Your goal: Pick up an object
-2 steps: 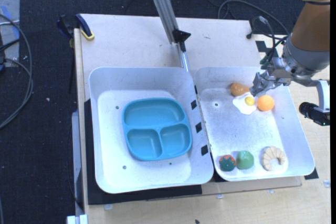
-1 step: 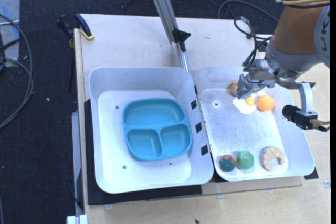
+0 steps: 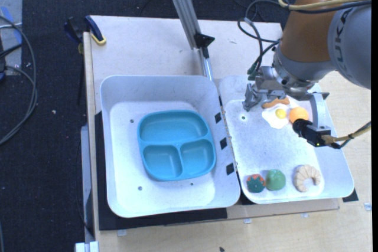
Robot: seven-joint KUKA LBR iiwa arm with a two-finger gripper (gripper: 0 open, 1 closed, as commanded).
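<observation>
My gripper (image 3: 251, 98) hangs low over the far left part of the right bin (image 3: 260, 153), its dark fingers pointing down and nothing visible between them. Just right of it lie a fried egg toy (image 3: 275, 118), an orange ball (image 3: 297, 114) and an orange carrot-like piece (image 3: 276, 104). Along the near edge of the same bin rest a red and green strawberry toy (image 3: 255, 183), a green round toy (image 3: 275, 179) and a tan croissant toy (image 3: 308, 177).
The left bin (image 3: 118, 127) holds a blue three-compartment plate (image 3: 176, 144). A grey metal pole (image 3: 184, 3) slants up from between the bins. The arm's orange band and grey body (image 3: 322, 20) loom over the right bin's far side, with cables trailing.
</observation>
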